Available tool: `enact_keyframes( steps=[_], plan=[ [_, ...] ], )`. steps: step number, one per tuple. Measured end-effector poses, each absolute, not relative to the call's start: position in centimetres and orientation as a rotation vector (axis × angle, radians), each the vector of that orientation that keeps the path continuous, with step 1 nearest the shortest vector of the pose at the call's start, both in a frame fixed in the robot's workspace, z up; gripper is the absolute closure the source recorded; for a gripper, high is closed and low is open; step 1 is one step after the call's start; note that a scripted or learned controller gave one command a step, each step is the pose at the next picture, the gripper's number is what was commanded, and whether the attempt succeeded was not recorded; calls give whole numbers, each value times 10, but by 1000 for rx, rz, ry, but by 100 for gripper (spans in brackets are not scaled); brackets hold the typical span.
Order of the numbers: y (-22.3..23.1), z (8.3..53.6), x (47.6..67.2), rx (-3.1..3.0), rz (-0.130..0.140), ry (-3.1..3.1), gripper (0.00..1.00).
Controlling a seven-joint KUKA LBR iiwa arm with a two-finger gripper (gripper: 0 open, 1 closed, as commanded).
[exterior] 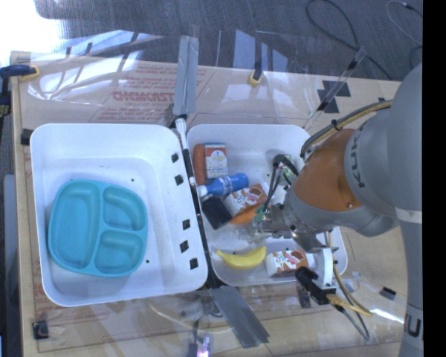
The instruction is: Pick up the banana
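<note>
Left bin: a teal divided tray sits toward its left wall and near edge, nothing else of note.

Right bin: clutter. A red-and-white carton sits near the far-left corner, with a blue bottle just below it. A black block lies by the left wall. An orange carrot-like piece lies mid-bin beside a small printed packet.

The banana lies at the near edge of the right bin, left of center. Its long axis runs roughly left-right along that edge, slightly curved with the ends turned up. Its right end lies just beside a printed white bottle toward the near-right corner.

The gripper sits mid-bin under the orange wrist band, above the clutter. The wrist hides the fingers, so I cannot tell how wide they are. Nothing is visibly held.

Key relation: the banana lies toward the near edge and slightly left of the gripper, close but apart. My judgement is that the reach has not yet closed on it. The next move needs a short shift toward the near edge, with the fingers set across the banana's short width. The risk is the bottle crowding the right end, so gripping the middle or left half looks safer.
</note>
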State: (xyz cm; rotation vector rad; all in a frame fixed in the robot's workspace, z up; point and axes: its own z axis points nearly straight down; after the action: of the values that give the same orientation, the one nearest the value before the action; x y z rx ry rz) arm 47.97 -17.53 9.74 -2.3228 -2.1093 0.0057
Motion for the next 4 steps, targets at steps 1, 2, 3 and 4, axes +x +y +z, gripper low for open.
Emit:
enact_keyframes(
  steps=[1, 2, 3, 4],
  plan=[
    [-175, 97, 480, -2323, 5, -2110, 0],
    [-171, 90, 477, -2030, 1, -2391, 0],
    [-210, 90, 477, -1905, 1, -2497, 0],
    [-208, 90, 510, -2114, 3, -2319, 0]
  ],
)
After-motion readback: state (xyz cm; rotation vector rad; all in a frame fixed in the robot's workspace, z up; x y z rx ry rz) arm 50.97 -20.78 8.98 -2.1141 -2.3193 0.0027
